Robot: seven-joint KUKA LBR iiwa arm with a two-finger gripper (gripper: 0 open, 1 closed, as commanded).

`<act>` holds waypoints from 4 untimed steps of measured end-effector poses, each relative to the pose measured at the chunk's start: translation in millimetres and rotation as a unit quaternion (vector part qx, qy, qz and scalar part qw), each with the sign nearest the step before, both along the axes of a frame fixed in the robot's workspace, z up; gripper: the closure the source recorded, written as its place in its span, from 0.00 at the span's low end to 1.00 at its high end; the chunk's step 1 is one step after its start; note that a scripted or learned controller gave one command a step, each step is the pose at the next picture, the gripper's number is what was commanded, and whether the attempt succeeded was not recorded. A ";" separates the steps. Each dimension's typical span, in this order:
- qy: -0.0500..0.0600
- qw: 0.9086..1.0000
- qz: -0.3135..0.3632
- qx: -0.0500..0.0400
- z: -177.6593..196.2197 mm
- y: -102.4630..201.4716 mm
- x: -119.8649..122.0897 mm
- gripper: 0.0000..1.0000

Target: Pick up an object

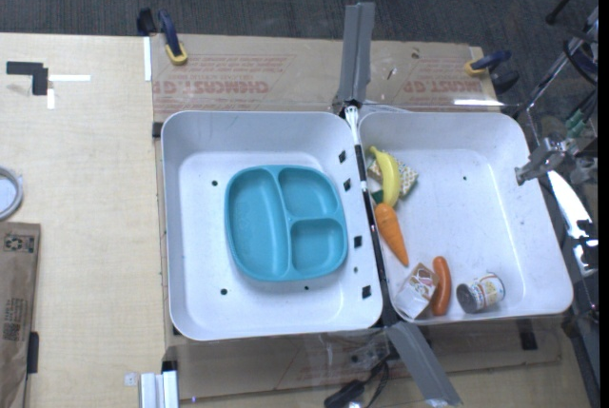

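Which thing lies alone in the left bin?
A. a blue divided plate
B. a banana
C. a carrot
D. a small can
A: the blue divided plate lies alone in the left bin, while the banana, carrot and can are in the right bin.

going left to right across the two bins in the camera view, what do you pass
Blue three-compartment plastic plate in the left white bin → yellow toy banana → orange toy carrot → small white packet → reddish-orange toy sausage → small silver tin can on its side.
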State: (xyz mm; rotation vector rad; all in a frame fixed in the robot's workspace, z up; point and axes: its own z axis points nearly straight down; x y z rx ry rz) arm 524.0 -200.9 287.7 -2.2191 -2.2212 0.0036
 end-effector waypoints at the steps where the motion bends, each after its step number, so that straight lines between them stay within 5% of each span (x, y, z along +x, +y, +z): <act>1: 0.000 0.999 0.034 0.001 -138.5 -12.1 -24.1 0.00; 2: -0.001 1.000 0.027 0.000 -196.6 0.6 -32.8 0.00; 4: -0.001 0.997 0.079 0.001 -196.6 87.4 -46.6 0.00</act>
